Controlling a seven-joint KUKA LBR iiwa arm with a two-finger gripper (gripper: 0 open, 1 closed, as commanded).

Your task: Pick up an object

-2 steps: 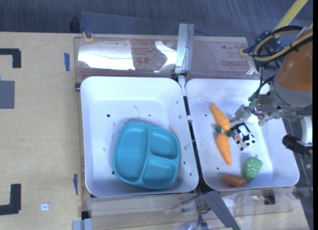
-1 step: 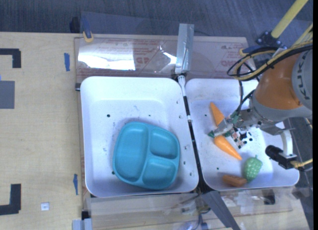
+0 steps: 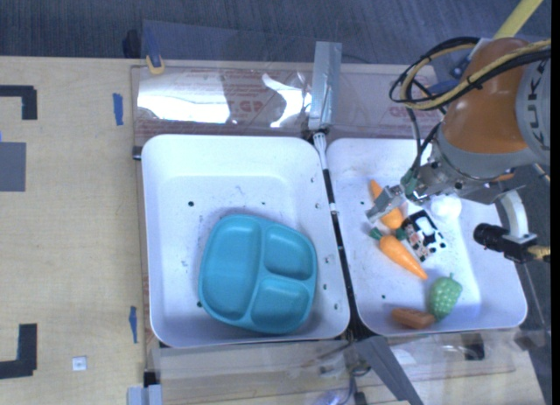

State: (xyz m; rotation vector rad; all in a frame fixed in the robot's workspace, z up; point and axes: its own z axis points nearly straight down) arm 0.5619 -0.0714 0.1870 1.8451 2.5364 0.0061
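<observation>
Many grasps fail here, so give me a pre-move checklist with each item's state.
1. Gripper over the right bin: ok.
2. Target beneath it: ok, a small orange piece lies at the fingertips.
3. Object held between fingers: cannot tell.
4. Clutter near target: not ok, carrot and black-and-white toy crowd it.
5. Green toy away from the gripper: ok.
6. Blue tray in left bin, out of the way: ok.

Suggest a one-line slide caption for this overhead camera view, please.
KUKA arm's gripper over toy carrots in the right bin; blue divided tray in the left.
</observation>
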